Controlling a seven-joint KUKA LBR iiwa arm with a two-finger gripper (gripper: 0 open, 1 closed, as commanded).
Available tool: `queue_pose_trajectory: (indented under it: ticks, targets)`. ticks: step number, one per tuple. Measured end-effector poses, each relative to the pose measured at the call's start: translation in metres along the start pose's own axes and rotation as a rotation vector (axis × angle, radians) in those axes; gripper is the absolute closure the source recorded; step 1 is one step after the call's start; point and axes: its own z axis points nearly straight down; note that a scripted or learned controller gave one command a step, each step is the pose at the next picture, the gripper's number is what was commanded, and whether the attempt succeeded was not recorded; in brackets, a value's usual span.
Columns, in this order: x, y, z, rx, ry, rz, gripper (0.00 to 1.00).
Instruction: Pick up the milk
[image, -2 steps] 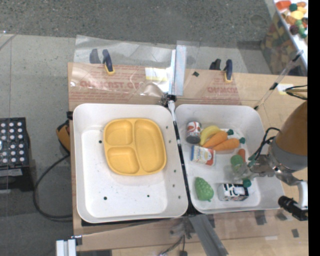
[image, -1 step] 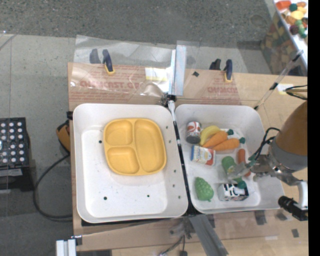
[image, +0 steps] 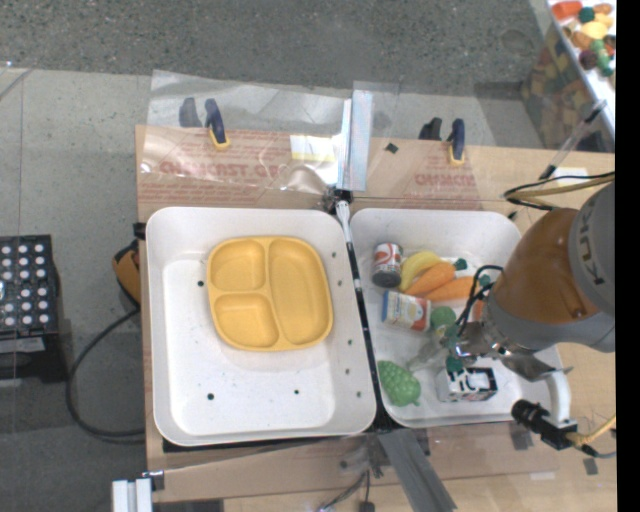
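Hand (image: 462, 362) just above milk (image: 472, 384).

**My arm, as built**

My arm (image: 580, 270) is a thick rounded grey casing with a broad orange band (image: 540, 275) above the wrist. A thin black cable (image: 487, 275) loops beside that band, and the wrist end is dark metal.
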Motion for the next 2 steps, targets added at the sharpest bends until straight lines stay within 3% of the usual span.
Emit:
queue_pose_trajectory:
  ticks: [1, 2]
  targets:
    - [-0.055, -0.006, -0.035, -0.001, -0.002, 0.096, 0.0]
    - [0.011, 0.002, 0.006, -0.004, -0.003, 0.045, 0.0]
